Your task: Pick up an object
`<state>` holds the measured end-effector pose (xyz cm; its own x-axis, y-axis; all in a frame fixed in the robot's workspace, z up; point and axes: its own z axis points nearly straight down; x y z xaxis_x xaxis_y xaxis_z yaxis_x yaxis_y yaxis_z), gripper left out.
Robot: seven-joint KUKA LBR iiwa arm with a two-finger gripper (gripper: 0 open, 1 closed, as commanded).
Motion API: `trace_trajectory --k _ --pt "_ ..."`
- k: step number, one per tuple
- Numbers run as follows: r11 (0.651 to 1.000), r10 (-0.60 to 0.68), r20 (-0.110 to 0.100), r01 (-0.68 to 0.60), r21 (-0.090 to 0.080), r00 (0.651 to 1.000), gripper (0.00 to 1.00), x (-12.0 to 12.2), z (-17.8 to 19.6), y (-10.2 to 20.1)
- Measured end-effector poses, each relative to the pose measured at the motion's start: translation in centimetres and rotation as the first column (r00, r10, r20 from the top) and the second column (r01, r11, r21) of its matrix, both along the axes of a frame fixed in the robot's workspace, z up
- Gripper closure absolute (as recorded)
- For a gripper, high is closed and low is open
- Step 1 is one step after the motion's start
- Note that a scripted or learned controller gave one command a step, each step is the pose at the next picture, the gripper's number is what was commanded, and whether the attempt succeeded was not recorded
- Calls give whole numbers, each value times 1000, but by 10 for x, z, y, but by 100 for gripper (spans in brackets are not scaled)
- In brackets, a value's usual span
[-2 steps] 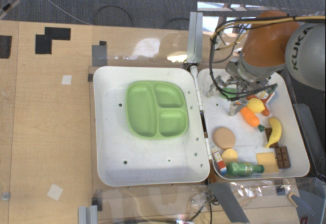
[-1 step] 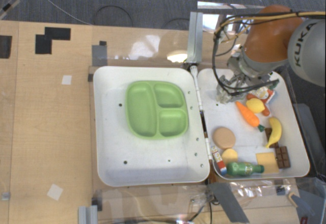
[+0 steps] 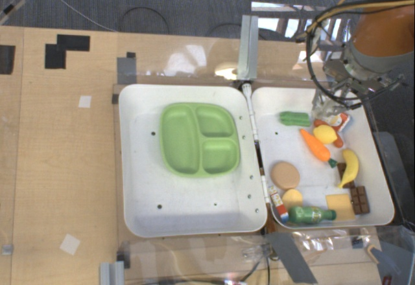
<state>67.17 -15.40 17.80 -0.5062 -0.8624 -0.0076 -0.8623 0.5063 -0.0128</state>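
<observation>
Camera view shows the two-finger gripper (image 3: 326, 111), grip state impossible to tell, lowered at the right white bin's (image 3: 382, 212) far edge above the round yellow lemon (image 3: 325, 134), so the pick is in hand and next calls for closing squarely.

A robotics lab: taped wooden bench (image 3: 58, 167), white bins (image 3: 139, 212) (toy food (image 3: 316, 144) inside), loose cables (image 3: 78, 11).

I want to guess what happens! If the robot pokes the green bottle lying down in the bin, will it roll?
Probably. The green bottle lies on its side and looks round, so a sideways push could roll it. It looks like smooth plastic, so likely slippery. The bin wall beside it would likely stop it soon.
</observation>
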Motion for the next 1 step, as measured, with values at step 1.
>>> trace_trajectory --k 1 --pt "1000 -6 -3 6 1 1000 100 -55 -82 20"
